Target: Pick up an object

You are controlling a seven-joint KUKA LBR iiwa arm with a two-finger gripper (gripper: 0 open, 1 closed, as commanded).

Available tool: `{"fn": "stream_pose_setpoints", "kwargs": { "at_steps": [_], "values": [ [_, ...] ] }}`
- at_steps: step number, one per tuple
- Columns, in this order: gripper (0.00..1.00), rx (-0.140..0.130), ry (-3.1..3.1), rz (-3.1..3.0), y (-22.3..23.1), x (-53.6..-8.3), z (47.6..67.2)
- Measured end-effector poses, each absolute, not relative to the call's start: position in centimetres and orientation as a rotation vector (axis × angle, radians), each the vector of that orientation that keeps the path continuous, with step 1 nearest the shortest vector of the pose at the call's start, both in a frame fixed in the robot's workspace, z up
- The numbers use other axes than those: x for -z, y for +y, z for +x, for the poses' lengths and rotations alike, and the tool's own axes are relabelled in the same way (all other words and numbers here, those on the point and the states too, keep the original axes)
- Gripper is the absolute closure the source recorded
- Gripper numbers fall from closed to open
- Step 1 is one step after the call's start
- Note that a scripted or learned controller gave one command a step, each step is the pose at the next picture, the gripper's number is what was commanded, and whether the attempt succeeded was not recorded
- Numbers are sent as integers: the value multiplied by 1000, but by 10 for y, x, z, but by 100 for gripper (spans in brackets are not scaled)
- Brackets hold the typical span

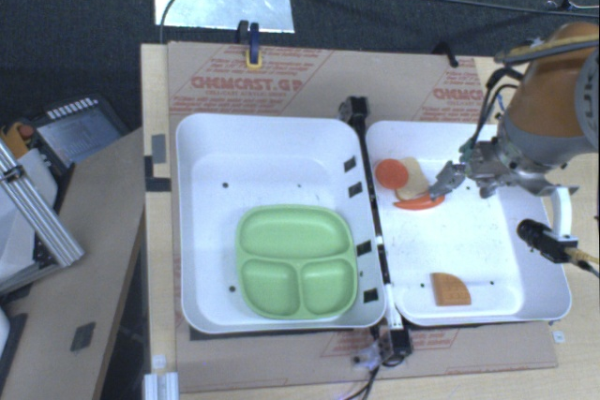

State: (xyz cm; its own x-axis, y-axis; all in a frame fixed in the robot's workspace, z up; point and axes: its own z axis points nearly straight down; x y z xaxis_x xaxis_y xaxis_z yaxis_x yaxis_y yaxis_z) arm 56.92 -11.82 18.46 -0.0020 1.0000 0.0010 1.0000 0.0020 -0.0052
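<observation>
**benchwatcher:** so the stuff to grab was all in the right bin (539, 295). There was a small pile near its back left corner: a round orange-red piece (392, 171), a pale tan piece (413, 179) right against it, and a curved red-orange strip (419, 201) lying along the pile's front edge. A brown wedge-shaped piece (451, 289) sat well apart from those, near the bin's front wall.

**kuka_fan22:** and the gripper?

**benchwatcher:** the gripper (446, 180) was just beside that pile, on its right, tip low over the bin floor. Couldn't tell from that angle whether it was spread or closed, and I couldn't see anything between the tips. Arm (553, 108) came in from the right, orange band up above the wrist.

**kuka_fan22:** left side?

**benchwatcher:** the left bin (202, 145) had a green divided tray (295, 259) toward the front, three compartments. Both bins sat side by side on a cardboard sheet (309, 80).
</observation>
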Motion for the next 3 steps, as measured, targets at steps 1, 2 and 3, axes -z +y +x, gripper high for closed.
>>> {"fn": "stream_pose_setpoints", "kwargs": {
  "at_steps": [1, 2, 3],
  "values": [
    [0, 2, -2226, -2219, -118, -188, 571],
    [0, -3, -2221, -2217, -116, -126, 572],
    [0, -3, -2221, -2218, -115, -82, 572]
  ]
}}
